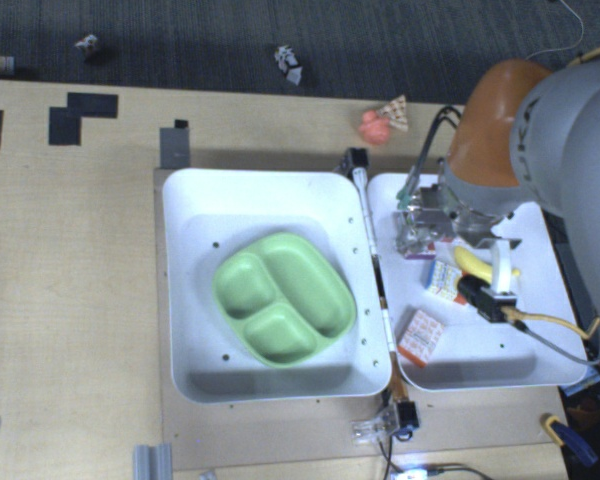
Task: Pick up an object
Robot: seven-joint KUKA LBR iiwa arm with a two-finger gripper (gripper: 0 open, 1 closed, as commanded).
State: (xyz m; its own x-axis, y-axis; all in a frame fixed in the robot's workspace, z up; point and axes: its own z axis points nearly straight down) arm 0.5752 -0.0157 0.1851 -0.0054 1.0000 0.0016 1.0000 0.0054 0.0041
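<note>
Small carton (421,336) in right bin (540,368)

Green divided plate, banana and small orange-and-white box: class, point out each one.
Green divided plate (285,296), camera view, on the ridge between its compartments.
Banana (472,261), camera view, on its yellow middle.
Small orange-and-white box (420,336), camera view, on its top face.

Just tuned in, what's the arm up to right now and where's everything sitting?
The arm reaches into the right bin, with its tool low over that bin's upper left part. Nothing can be seen held in it. Just below it lie a small blue and white box, a yellow banana-like item and an orange and white packet. The left bin holds a green divided plate.
</note>
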